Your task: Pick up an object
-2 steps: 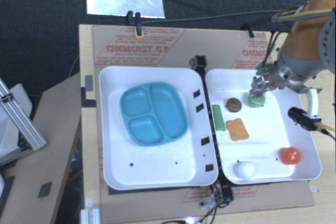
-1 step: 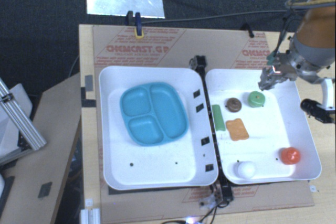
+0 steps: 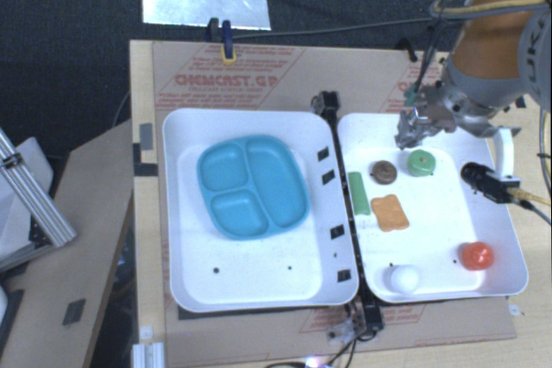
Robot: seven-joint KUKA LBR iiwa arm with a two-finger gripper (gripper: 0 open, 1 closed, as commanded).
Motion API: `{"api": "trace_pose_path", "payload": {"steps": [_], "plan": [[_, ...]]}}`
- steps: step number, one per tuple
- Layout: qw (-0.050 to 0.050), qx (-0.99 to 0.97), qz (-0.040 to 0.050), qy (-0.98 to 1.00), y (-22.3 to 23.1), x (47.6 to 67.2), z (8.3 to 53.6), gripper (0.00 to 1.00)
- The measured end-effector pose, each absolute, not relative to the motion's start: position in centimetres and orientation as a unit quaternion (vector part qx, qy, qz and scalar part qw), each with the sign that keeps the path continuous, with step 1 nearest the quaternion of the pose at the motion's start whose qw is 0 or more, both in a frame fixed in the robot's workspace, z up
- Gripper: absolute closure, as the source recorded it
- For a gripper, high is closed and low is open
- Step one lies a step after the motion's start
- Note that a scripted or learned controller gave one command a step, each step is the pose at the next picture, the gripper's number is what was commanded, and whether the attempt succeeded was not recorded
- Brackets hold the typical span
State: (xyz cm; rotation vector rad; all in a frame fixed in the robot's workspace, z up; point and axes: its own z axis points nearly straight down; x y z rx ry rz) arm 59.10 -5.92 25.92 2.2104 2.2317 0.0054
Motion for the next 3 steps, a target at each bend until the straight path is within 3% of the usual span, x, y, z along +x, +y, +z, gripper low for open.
{"api": "trace_pose_path", "payload": {"steps": [3], "plan": [[-0.001, 0.703, 0.0009, 0.711, 10.1, 53.8, 25.0, 1.0]]}}
